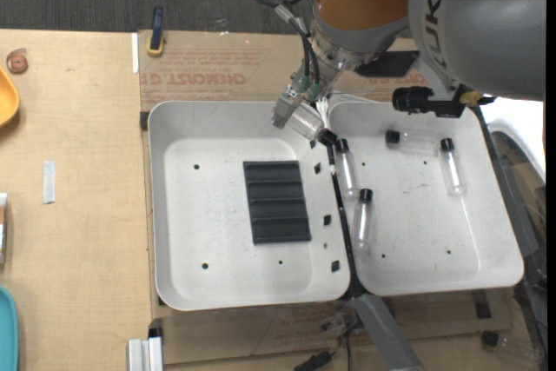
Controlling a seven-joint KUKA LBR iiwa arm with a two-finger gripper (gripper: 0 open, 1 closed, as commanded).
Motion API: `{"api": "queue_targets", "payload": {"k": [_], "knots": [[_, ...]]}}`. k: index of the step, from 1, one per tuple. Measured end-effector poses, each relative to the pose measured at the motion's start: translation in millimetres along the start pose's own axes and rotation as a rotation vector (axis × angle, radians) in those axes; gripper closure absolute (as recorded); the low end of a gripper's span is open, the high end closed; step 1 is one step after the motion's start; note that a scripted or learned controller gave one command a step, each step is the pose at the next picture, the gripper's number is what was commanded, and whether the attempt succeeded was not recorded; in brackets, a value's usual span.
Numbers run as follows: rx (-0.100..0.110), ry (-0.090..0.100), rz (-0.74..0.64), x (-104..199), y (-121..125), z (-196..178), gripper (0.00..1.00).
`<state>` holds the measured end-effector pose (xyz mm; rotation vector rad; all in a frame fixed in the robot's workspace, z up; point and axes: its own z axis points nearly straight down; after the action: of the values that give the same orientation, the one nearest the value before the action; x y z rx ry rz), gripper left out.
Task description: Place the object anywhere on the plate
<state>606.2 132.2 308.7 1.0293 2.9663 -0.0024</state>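
Two bins [174, 274] sitting side by side, gripper [300, 113] hovering over left rim, clamping a tube [306, 124], black plate [276, 202] below.

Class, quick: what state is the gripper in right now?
Gripper: over the rim between the two bins; open, shut or holding something cannot be told.

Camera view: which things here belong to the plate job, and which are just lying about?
Job:
- black ribbed plate
- capped clear tubes
- gripper

Lying about:
- blue clip
- orange dish
- loose black cap
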Motion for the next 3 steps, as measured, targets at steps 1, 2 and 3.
{"api": "queue_targets", "payload": {"k": [1, 2, 3], "knots": [[-0.002, -0.001, -0.383, 22.8, 46.0, -9.0, 1.00], [-0.001, 0.001, -0.411, 47.8, 72.6, 39.5, 1.00], [-0.003, 0.001, -0.756, 61.0, 74.3, 49.3, 1.00]]}}
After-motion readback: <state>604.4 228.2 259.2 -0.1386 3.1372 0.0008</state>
